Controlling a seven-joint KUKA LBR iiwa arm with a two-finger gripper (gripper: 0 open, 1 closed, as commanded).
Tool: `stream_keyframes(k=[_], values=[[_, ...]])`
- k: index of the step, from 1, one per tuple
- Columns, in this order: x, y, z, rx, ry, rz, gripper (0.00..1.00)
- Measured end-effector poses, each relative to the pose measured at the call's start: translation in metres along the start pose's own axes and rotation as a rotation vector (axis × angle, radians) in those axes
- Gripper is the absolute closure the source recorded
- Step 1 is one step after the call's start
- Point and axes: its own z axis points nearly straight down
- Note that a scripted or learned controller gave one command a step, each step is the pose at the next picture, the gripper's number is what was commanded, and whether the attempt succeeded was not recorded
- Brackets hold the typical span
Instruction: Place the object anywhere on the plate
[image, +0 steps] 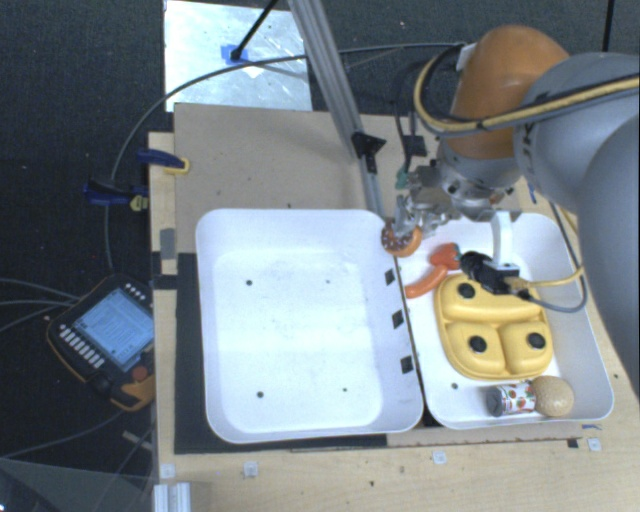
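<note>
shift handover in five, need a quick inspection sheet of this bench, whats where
surface: brown bench board bearing two shallow white bins, left bin and right bin, side by side.
job's things: yellow sectioned plate in the right bin; small brown round object at the gripper tip, over the bins' shared edge; hold cannot be confirmed.
clutter: orange piece beside the plate; small can and tan ball at the right bin's near corner.
grippers: gripper low over the right bin's far left corner.
cables: yellow and black cables looping round the wrist; grey cable on the floor.
surroundings: teach pendant left of the bench; blue clamps on the bench edge.
</note>
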Motion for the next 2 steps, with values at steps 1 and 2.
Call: stream_keyframes(k=[1, 2], values=[[0.048, -0.031, 0.004, 0.001, -0.001, 0.0, 1.0], [0.1, -0.051, 0.013, 0.001, 0.0, -0.001, 1.0]])
